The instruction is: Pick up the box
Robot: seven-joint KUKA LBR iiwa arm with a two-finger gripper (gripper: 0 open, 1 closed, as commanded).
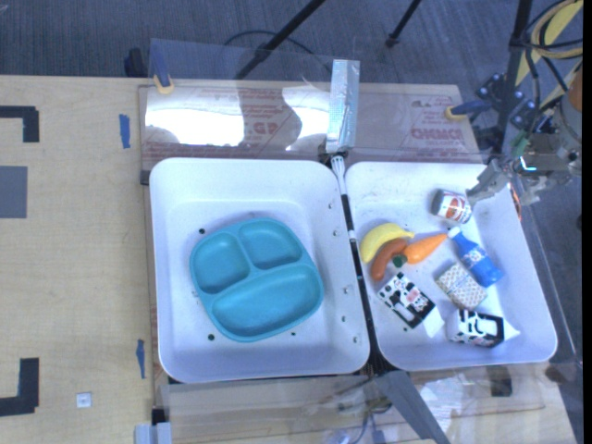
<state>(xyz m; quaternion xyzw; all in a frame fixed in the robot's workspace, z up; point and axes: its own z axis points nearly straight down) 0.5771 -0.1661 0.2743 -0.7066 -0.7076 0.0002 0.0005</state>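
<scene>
You see two shallow white bins side by side on the bench. The left white bin [176, 248] holds a turquoise plastic plate with three compartments [256, 277], lying flat near the middle. The right white bin [536, 336] holds all the small things. The flat box with black and white patches [405, 301] lies in the lower left part of this bin, turned at a slant, just below a yellow toy banana [381, 240] and an orange toy carrot [418, 249], which touch each other. To the right of the box lies a beige block with a fine checked pattern [462, 285], and above this a blue bottle with a white cap [475, 259]. Near the lower right corner is a second black and white object [478, 327]; you cannot tell its shape. A small red and white can [452, 208] lies near the far edge. The gripper [490, 181] is at the far right corner of this bin, close to the can and well apart from the box. You cannot tell whether it is spread or pressed together, and nothing is seen in it.
</scene>
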